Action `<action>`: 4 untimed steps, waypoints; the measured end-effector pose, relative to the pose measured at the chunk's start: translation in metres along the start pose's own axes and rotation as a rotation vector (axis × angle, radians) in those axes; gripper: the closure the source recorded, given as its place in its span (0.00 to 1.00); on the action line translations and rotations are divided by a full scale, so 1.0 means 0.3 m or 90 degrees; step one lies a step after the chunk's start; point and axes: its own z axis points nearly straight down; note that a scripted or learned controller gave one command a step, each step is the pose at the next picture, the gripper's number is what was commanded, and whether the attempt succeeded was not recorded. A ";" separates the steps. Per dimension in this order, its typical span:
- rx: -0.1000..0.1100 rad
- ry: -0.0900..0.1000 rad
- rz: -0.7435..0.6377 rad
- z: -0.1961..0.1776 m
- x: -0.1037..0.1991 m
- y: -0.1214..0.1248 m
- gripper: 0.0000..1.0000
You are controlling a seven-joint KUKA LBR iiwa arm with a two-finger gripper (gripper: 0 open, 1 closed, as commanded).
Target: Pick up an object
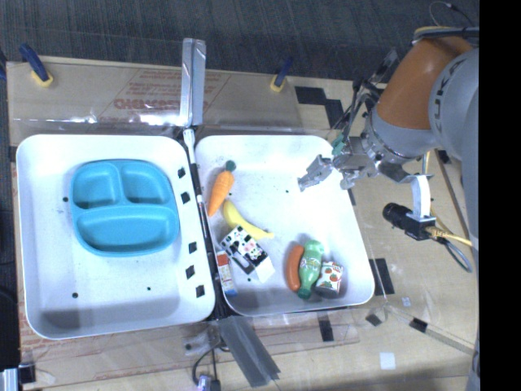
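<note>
The grey two-finger gripper [313, 175] hangs over the right white bin [326, 149], holding nothing; I cannot tell its claw's state. An orange plastic carrot [220, 189] lies near a yellow banana [242, 221]

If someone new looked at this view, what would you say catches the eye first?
Probably the blue divided tray lying alone in the left bin. Next, the toy food along the right bin: a carrot and banana by the divider, a green bottle at the near edge. The gripper hangs over that bin's far right side.
</note>
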 end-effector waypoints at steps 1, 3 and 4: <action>-0.001 -0.001 0.051 0.445 0.140 0.018 0.00; -0.002 0.000 0.084 0.335 0.193 0.049 0.00; 0.000 0.001 0.102 0.459 0.137 -0.214 0.00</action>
